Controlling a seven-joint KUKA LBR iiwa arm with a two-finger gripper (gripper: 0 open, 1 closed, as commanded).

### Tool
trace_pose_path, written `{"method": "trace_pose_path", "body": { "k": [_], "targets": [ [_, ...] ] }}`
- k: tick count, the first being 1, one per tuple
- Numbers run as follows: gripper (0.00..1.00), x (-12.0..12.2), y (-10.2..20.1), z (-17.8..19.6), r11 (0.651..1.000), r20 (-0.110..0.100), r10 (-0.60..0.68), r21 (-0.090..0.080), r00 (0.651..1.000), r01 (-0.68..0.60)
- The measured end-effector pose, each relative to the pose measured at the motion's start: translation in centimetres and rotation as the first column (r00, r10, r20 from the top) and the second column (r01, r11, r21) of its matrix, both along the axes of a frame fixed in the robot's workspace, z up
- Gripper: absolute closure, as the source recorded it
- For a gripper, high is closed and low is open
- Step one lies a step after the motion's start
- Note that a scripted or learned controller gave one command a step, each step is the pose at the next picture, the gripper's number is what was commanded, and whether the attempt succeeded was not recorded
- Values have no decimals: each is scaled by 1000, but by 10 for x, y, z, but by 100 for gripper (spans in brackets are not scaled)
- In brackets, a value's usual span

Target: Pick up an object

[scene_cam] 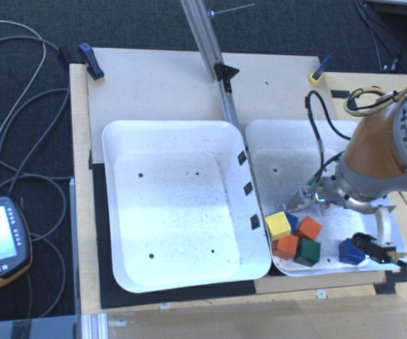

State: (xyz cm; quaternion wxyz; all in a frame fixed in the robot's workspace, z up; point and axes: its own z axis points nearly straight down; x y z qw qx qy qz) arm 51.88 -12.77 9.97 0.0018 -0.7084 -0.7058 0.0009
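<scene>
Table (154, 76) carries two white bins; blocks sit clustered at the right bin's (281, 143) near edge: yellow block (278, 225), orange block (309, 227), green block (307, 251), blue block (350, 252). End effector (304, 200) hovers just beside the yellow one, finger state can't tell. Nothing grasped yet, pick not started.

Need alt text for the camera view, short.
The grey and orange arm reaches into the right bin above a cluster of blocks: yellow, orange, red, green and blue.

my gripper (304, 198) low in right bin (278, 147), just above the blocks | yellow block (278, 224), orange block (309, 227), red block (286, 246), green block (307, 251) clustered at near edge | blue block (350, 252) toward near-right corner
</scene>
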Motion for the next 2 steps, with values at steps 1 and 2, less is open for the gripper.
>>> {"method": "trace_pose_path", "body": {
  "k": [1, 2],
  "targets": [
    [0, 45, -59, 1, 1000, 8, 1, -6, 1000, -1],
    [100, 45, -56, 11, 1000, 8, 5, -3, 1000, -4]
  ]
}}
